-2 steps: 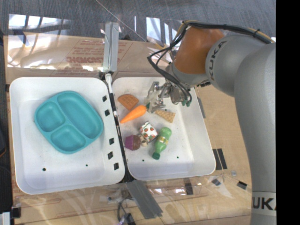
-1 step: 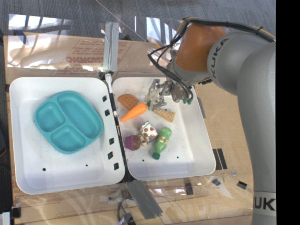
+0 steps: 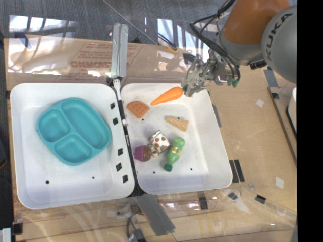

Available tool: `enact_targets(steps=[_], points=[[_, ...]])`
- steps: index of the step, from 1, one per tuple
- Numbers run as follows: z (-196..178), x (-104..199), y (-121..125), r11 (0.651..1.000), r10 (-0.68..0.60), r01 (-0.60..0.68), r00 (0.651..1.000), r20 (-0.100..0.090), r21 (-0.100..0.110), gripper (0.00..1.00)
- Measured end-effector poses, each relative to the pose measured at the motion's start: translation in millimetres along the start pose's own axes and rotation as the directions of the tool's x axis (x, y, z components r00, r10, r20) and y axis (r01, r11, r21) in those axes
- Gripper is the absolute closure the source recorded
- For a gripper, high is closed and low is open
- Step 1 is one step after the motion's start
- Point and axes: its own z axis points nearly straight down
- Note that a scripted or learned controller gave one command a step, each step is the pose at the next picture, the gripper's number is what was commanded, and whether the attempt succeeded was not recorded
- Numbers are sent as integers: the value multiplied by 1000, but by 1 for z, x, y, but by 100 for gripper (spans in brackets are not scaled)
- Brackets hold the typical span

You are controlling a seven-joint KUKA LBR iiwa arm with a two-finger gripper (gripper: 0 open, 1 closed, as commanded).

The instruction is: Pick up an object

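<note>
Stage: you see the carrot (image 3: 167,95) at the right bin's (image 3: 212,178) far edge | gripper (image 3: 193,86) clenched on its green end | left: lift clear.

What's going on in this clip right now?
A grey KUKA arm reaches in from the right, its gripper at the far right corner of the right bin, right at the stem end of a toy carrot. Whether it actually grips the carrot is unclear. A waffle piece, cone, green bottle and two small toys lie loose there. The left bin holds a teal divided plate.
</note>
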Motion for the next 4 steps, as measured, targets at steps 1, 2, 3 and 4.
enact_targets(steps=[1, 2, 3, 4], points=[[73, 48, 76, 992, 130, -130, 991, -22, -3, 100], [11, 44, 64, 998, -59, 59, 998, -13, -4, 100], [-39, 58, 12, 981, 192, -192, 981, -13, 0, 100], [-69, 78, -40, 899, 437, -437, 899, -14, 5, 100]])
